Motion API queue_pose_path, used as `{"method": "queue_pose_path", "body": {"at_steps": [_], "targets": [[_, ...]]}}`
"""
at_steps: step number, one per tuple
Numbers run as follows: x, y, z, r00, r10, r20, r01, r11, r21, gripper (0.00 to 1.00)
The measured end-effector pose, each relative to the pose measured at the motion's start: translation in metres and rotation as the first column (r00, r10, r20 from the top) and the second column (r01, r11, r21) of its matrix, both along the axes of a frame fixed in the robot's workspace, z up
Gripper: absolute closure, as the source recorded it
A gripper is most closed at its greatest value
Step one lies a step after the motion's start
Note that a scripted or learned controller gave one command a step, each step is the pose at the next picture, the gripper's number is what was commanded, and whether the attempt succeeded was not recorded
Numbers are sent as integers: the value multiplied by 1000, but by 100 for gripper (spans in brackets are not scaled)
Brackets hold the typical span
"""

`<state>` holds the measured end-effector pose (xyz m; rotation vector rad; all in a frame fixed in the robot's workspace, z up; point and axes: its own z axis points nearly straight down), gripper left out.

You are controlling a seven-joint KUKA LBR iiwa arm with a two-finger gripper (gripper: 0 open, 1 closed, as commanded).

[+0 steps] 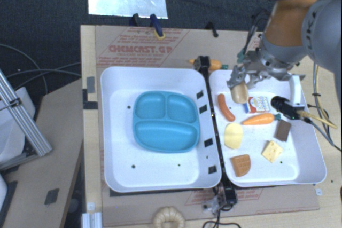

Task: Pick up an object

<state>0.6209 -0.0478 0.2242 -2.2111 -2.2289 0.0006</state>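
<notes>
Tan potato (pixel 240 93) just under the gripper (pixel 239 81) — touching

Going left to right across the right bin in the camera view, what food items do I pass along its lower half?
Pale yellow piece → toast slice → cheese wedge → brown chocolate piece. I left out the carrot, since it spans across several of these.

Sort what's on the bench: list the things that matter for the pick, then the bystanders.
Job: end effector; right bin items: sausage, carrot, cheese wedge, toast, yellow piece.

Bystanders: blue divided plate, left bin, cardboard.
</notes>
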Motion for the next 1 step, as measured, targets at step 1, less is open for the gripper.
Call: {"method": "queue_pose_path", "body": {"at_steps": [1], "targets": [[-44,35,7,1000,0,0,0,1000,0,100]]}}
